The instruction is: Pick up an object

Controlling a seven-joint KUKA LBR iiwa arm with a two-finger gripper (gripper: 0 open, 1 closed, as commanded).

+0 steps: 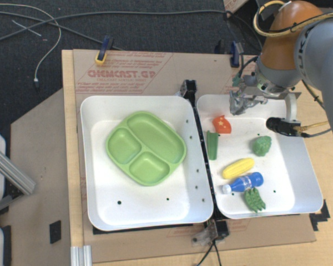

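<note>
The right bin point(299, 201) holds several toy foods. A red-orange piece point(222, 125) lies near its upper left, with a dark green strip point(212, 145) just below it. A green broccoli-like lump point(261, 145) sits to the right. A yellow corn cob point(238, 168), a blue bottle point(245, 182) and a green leafy piece point(255, 199) lie toward the front. My gripper point(243, 103) hangs over the bin's back edge, above and right of the red-orange piece, with nothing seen between its fingers.
The left bin point(100, 204) holds a green divided plate point(146, 147). A black clamp point(187, 87) sits at the back where the bins meet. A black cylinder point(283, 126) sticks out from the arm over the right bin. Cables cross the floor behind.
</note>
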